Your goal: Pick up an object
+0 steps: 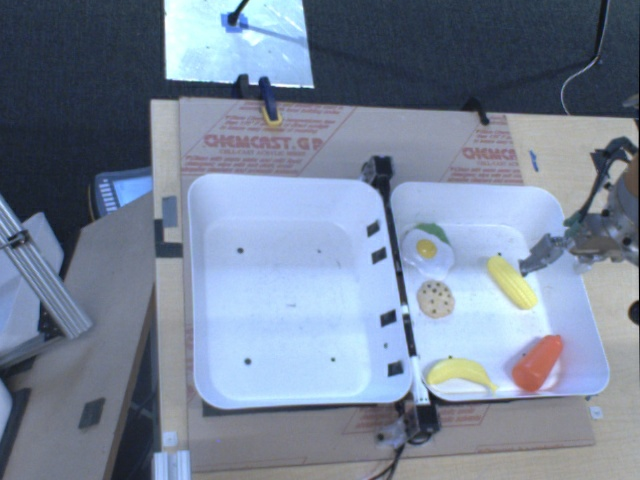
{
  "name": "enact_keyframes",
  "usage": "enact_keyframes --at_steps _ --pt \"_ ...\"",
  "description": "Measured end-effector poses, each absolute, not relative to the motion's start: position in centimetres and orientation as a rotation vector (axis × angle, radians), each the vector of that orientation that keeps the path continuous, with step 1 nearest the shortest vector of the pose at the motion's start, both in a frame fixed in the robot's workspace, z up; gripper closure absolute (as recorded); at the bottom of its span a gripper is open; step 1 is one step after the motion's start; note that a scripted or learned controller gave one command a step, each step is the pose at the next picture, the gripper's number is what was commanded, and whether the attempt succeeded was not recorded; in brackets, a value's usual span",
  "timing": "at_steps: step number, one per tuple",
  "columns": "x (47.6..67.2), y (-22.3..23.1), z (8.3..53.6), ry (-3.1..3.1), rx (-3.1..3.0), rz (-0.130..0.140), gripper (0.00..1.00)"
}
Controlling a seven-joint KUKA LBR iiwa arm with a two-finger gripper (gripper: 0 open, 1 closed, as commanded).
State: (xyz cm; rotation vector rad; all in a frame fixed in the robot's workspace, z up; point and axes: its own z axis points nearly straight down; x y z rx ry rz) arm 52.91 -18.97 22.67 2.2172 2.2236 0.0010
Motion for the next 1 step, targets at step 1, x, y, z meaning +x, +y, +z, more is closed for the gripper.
enact_keyframes --at_steps 1 --pt "58.84 -20.7 16.06 2.224 2.208 0.004 0.0"
